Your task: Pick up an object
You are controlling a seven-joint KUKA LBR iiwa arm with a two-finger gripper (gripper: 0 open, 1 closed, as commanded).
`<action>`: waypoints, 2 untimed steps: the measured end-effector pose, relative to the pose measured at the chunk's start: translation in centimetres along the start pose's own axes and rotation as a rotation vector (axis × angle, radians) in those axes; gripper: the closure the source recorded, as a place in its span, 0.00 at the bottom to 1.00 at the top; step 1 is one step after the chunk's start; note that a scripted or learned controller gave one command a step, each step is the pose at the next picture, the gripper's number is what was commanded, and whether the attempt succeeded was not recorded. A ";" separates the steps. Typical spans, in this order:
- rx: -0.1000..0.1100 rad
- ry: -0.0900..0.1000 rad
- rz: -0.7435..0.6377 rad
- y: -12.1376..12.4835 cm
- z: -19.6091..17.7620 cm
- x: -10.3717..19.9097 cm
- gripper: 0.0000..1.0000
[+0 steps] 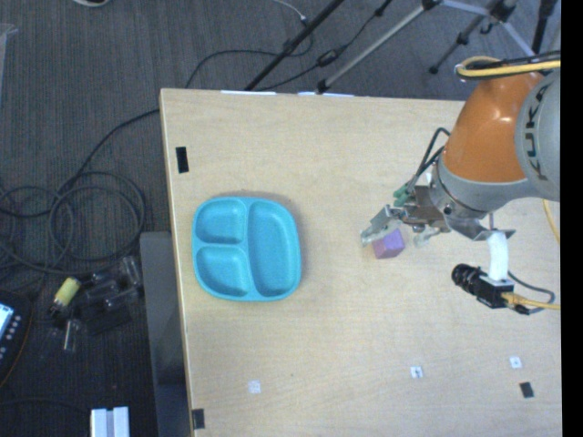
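A small purple cube (390, 244) lies on the wooden bench top (364, 353), right of centre. My gripper (395, 231) hangs from the grey and orange arm (496, 144) that reaches in from the right, directly over the cube. Its two grey fingers stand apart, wider than the cube. One fingertip (370, 235) is just left of the cube and the other (421, 233) to its right. The cube sits low between them, close to the left one, and I see no firm grip on it.
A light blue tray (202, 253) with three compartments lies on the bench's left part. A black cable fitting (481, 285) hangs below the wrist. Small black markers dot the bench. Cables and stand legs lie on the floor beyond its left and far edges.
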State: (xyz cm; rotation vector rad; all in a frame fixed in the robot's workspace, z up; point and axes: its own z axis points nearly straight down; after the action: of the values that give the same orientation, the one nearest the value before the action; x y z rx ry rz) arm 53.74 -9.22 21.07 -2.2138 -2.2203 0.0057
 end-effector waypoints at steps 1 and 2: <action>-0.001 -0.001 -0.070 5.5 6.2 -4.1 0.00; -0.026 -0.010 -0.105 6.5 10.6 -3.6 0.00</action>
State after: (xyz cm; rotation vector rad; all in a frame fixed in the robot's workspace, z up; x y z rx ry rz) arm 60.13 -12.77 10.41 -2.1114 -2.3526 -0.0127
